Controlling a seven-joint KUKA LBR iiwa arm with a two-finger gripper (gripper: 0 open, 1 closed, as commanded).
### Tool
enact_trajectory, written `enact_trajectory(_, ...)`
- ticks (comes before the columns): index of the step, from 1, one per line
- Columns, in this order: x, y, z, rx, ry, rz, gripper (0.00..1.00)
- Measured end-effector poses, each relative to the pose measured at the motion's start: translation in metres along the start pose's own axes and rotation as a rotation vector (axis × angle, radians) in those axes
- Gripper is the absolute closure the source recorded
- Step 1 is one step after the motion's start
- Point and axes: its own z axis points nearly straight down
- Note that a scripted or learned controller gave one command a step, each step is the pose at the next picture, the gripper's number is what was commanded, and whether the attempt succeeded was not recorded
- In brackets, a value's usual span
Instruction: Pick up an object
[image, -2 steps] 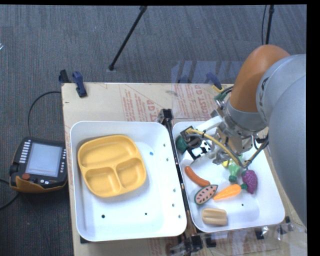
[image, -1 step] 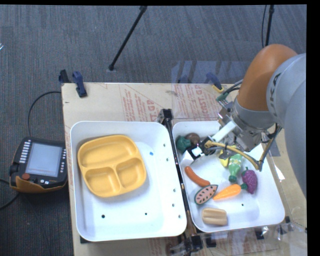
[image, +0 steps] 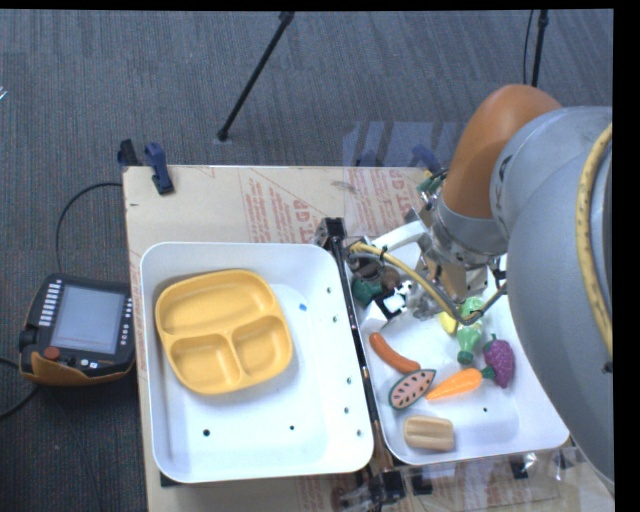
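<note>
The grey arm (image: 560, 240) with its orange band (image: 490, 150) reaches down into the right-hand white bin (image: 535, 425), which sits on the desk (image: 260, 200) next to the left-hand white bin (image: 180, 440). The pincer (image: 450, 295) hangs low over the far half of the right bin, wrapped in cables; whether it is released or clenched cannot be told, since the wrist hides its tips.

The toy foods lie in the right bin, mostly on the near side of the pincer. A yellow piece (image: 452, 321) and a green piece (image: 468, 345) lie just beside the pincer, at its near edge, partly tucked under it. The purple grapes (image: 499, 361) lie next to the green piece, towards the bin's right edge. The sausage (image: 394, 353) lies near the bin's left wall. Closer to the near edge come the watermelon slice (image: 411, 389) and the carrot (image: 457, 383), side by side and touching or nearly so. The tan bread piece (image: 429, 433) lies apart from them, nearest the bin's near edge.

The left bin holds a yellow divided plate (image: 222, 330), lying flat in its far-left part. A teach pendant (image: 78, 330) lies on the carpet floor (image: 100, 80) off the desk's left edge.
</note>
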Motion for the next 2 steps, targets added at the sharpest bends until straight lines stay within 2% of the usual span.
enact_trajectory(1,-0.036,-0.085,-0.007,0.003,-0.002,-0.033,1.00)
enact_trajectory(2,-0.061,-0.015,-0.103,-0.004,0.003,-0.234,1.00)
